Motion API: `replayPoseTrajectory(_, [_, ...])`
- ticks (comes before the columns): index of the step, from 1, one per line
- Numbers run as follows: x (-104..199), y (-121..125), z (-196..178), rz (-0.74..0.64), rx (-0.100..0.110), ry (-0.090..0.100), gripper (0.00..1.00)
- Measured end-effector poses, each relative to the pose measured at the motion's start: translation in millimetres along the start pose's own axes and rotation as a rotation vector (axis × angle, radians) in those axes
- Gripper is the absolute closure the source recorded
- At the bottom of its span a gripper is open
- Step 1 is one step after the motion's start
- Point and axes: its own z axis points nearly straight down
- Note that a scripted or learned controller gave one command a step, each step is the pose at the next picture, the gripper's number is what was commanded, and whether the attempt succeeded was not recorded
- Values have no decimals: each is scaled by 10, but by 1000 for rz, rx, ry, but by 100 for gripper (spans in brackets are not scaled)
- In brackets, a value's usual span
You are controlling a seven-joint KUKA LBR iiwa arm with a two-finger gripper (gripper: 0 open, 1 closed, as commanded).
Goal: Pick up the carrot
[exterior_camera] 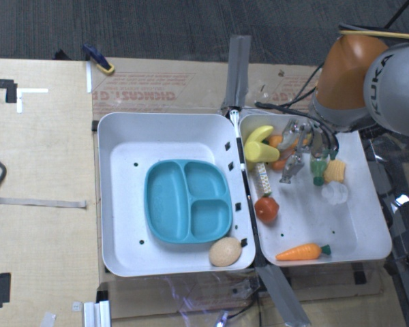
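place: robot lab | evidence: taped bench (34, 182), white bins (116, 251), cables (286, 101)

Bright, even overhead light. The white bins (116, 251) glare softly, with faint shadows inside their walls. Left of the gripper (296, 157) edges look sharp; the gripper itself is slightly blurred.

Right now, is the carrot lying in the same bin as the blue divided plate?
No. The carrot lies in the right bin, while the blue divided plate sits in the left bin.
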Motion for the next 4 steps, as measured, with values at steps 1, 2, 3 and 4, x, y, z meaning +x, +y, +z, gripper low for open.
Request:
replayPoseTrajectory(1, [-22,-463,-207,323,-4,-11,0])
replayPoseTrajectory(2, [57,-266,88,853,-8,-8,0])
replayPoseTrajectory(3, [-110,-552,89,1088,-9,-8,0])
replayPoseTrajectory(4, [-220,-980,-255,1365,-26,-34,0])
